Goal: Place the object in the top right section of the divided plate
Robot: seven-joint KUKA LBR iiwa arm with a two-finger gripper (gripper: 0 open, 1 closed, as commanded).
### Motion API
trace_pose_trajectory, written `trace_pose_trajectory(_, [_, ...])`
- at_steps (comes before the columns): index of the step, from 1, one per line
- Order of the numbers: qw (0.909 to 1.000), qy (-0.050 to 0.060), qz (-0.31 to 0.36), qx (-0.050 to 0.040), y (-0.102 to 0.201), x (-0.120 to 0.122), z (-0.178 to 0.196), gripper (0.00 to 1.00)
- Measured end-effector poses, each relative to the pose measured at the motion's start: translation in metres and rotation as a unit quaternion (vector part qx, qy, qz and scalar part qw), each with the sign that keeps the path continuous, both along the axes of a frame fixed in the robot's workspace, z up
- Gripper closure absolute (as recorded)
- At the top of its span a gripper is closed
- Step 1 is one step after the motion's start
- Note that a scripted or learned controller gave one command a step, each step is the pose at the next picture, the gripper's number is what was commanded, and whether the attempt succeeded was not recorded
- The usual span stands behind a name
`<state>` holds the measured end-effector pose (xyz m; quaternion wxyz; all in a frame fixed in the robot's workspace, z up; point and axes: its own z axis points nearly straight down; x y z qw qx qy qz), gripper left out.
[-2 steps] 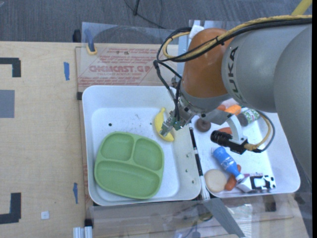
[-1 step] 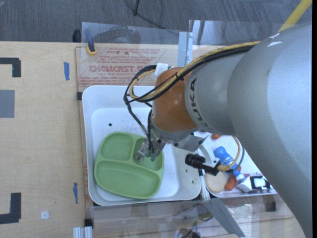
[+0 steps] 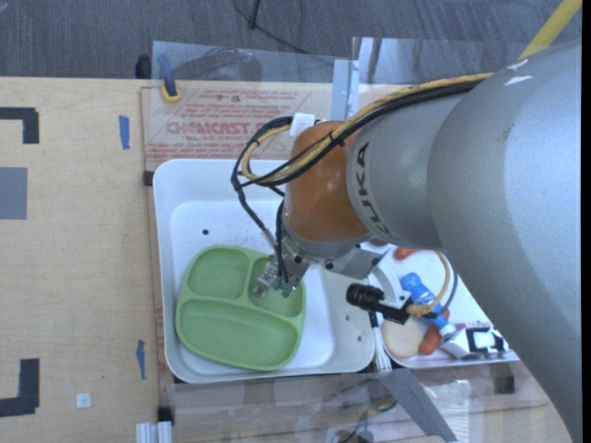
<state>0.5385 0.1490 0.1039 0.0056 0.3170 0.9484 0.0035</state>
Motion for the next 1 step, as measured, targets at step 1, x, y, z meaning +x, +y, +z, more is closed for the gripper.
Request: trace_pose_trajectory(1, [0.9903, -0.002, 0.139, 0.0046, -0.0270, 0.0104, -0.0097, 1.00])
